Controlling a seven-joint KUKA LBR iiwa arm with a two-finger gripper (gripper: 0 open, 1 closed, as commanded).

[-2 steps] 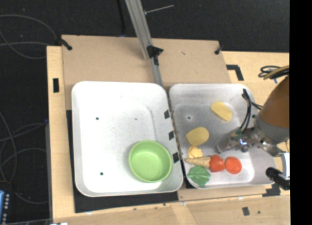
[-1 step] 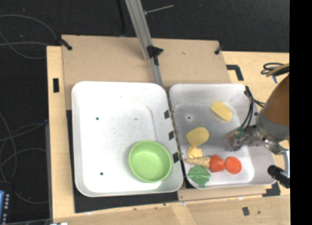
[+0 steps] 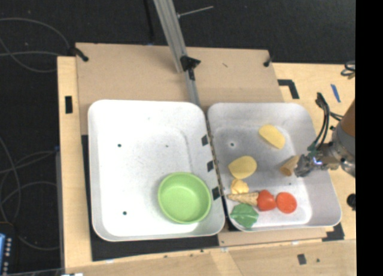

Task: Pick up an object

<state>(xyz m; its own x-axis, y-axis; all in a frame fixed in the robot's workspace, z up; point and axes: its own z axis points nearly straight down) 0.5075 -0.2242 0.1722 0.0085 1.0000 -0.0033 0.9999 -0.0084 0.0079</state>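
My gripper (image 3: 304, 165) reaches into the right bin (image 3: 299, 116) from its right side, low over the floor of the bin. A small tan-brown piece (image 3: 289, 165) lies right at its tip, on the left; whether it is gripped is not clear. Other items in this bin are a yellow piece (image 3: 272, 136) at the upper middle, a second yellow piece (image 3: 242, 166) left of centre, a small yellow item (image 3: 239, 186), a tan cone (image 3: 243, 197), two red balls (image 3: 267, 200) (image 3: 286, 203) and a green item (image 3: 243, 215) at the front.
The left bin (image 3: 131, 143) holds a green bowl (image 3: 184, 197) near its front right corner. A slanted metal pole (image 3: 170, 23) rises behind the bins. Cables hang by the arm (image 3: 342, 131) at the right edge.
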